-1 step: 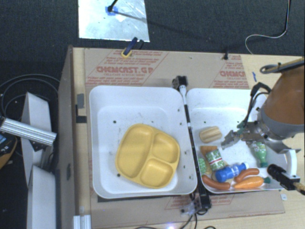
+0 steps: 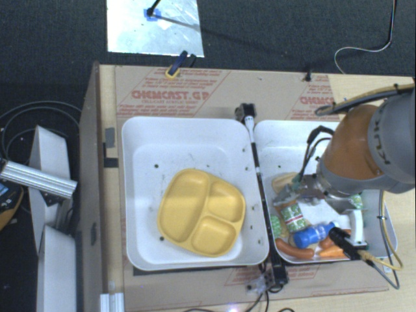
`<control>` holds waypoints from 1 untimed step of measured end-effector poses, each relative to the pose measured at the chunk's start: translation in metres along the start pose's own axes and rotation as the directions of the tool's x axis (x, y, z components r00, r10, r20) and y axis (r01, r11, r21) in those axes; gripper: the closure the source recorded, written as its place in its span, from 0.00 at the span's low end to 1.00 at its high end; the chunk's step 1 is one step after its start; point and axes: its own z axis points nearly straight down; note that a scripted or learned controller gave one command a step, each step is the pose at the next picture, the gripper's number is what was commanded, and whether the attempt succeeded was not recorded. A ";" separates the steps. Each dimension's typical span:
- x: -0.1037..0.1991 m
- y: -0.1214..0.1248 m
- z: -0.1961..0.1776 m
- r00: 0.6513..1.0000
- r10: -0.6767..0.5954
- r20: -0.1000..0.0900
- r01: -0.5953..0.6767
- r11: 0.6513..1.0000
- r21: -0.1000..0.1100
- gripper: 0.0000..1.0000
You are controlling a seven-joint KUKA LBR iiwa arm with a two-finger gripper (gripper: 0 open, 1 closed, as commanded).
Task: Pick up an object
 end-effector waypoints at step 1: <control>-0.003 0.057 0.000 1.000 0.001 0.002 -0.001 1.000 -0.003 0.00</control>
